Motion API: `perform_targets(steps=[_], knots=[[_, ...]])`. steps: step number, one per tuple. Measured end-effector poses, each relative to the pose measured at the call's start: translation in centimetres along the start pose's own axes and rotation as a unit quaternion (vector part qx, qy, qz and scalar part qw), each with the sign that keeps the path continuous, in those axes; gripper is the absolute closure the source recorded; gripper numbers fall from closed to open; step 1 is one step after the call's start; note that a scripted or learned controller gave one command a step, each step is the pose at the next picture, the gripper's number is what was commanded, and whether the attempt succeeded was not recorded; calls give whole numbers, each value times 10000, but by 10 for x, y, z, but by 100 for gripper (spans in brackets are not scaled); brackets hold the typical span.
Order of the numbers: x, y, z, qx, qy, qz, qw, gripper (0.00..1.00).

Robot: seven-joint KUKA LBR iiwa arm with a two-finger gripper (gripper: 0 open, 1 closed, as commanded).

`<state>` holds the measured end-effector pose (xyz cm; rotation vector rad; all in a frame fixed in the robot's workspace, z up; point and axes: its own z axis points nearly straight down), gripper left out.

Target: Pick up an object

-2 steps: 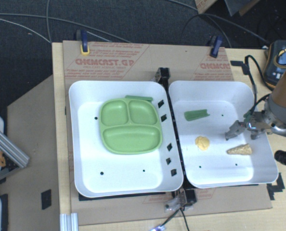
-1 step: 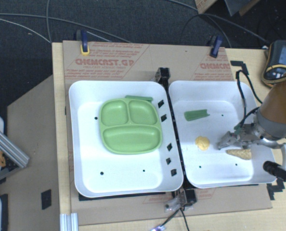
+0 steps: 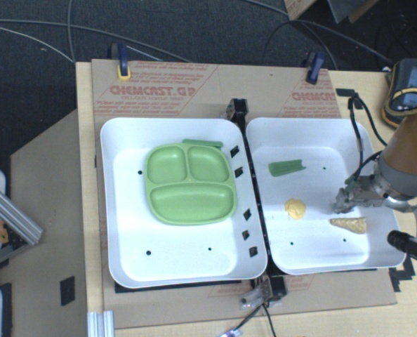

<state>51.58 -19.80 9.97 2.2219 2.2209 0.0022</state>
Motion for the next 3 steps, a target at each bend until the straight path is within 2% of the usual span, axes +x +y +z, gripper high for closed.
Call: perform_targets(steps=[2, 3], knots=[[-3, 8, -118, -32, -18, -8, 10000, 100], [55, 20, -110, 10, 9, -34, 10000, 100]])
